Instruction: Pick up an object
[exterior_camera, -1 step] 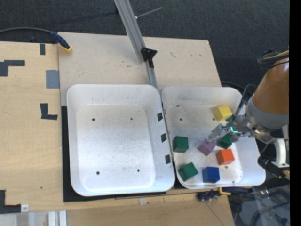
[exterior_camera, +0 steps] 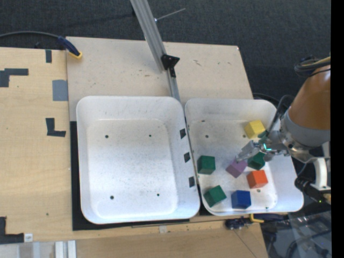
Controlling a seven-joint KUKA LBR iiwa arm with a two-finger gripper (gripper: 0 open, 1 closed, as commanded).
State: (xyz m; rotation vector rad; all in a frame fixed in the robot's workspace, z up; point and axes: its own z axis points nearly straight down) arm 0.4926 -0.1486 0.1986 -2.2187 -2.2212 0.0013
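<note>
Camera view: gripper (exterior_camera: 257, 153) lowered into the right bin (exterior_camera: 215, 110) over a dark green block (exterior_camera: 257, 160), beside purple (exterior_camera: 235, 169), orange (exterior_camera: 257, 178) and yellow (exterior_camera: 255, 128) blocks; whether it grasps anything cannot be told.

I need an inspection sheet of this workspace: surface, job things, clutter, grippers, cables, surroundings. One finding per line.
Surface: wooden bench with two white bins; left bin shows only dark specks.
Job things: in the right bin, yellow cube, purple cube, orange cube, blue cube, two green cubes, and another green cube under the gripper.
Clutter: grey and dark tape patches on the bench.
Grippers: gripper low over the right bin; state of jaws unclear.
Cables: black cable at top left.
Surroundings: dark carpet, slanted metal rail.
</note>
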